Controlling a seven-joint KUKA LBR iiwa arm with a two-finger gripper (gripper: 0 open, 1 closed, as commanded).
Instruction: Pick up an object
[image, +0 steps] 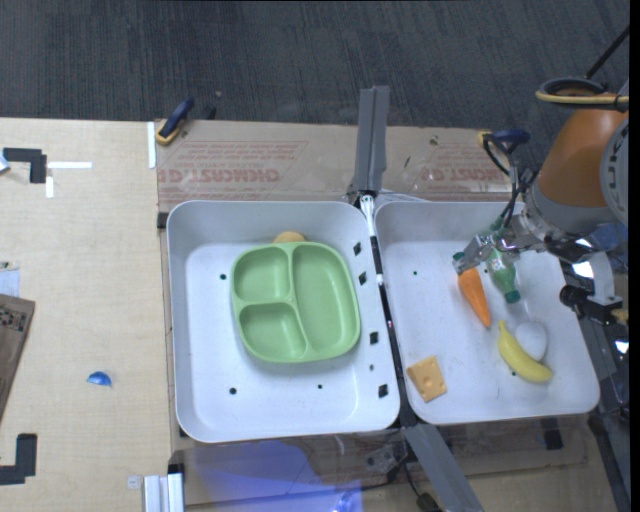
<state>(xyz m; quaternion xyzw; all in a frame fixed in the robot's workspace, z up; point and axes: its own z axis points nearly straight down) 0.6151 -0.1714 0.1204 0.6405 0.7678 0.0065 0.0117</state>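
right white bin (560, 395): gripper (487, 256) above carrot (475, 296); jaw state unclear.

One fixed camera above the bench, looking down at a slant.

It takes in both white bins, left bin (200, 330) and right bin (570, 385), from fairly far back; the arm (590, 165) enters at the right, probably partly cropped.

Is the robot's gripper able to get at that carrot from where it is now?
Probably yes. The gripper hangs in the right bin just above the upper end of the carrot, and nothing covers the carrot. A small green-capped thing lies close beside it and could get nudged.
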